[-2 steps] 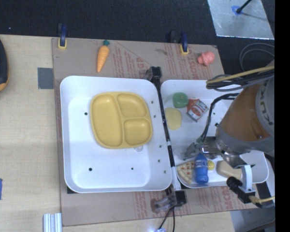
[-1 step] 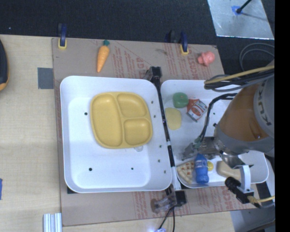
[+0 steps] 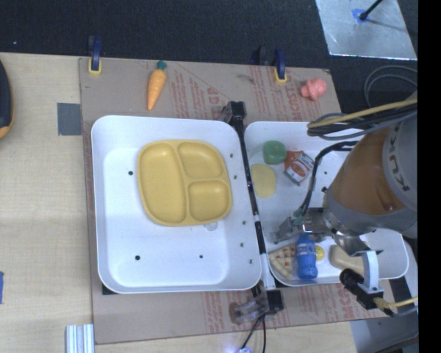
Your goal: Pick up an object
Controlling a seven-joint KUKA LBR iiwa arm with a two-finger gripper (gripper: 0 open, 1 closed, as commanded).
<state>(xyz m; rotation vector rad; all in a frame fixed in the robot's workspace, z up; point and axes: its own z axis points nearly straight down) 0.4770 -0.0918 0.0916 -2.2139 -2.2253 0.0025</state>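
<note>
Low in the right white bin (image 3: 397, 271), your claw (image 3: 300, 226) sat just above a blue plastic bottle (image 3: 306, 259) that lay over a waffle-patterned round piece (image 3: 282, 260); whether it was spread or pressed together you could not tell. Higher in that bin lay a green round lid (image 3: 274, 151), a pale yellow disc (image 3: 264, 179) and a red-and-white small carton (image 3: 299, 165). Your left white bin (image 3: 117, 256) held a yellow three-compartment plate (image 3: 184, 181).
</note>
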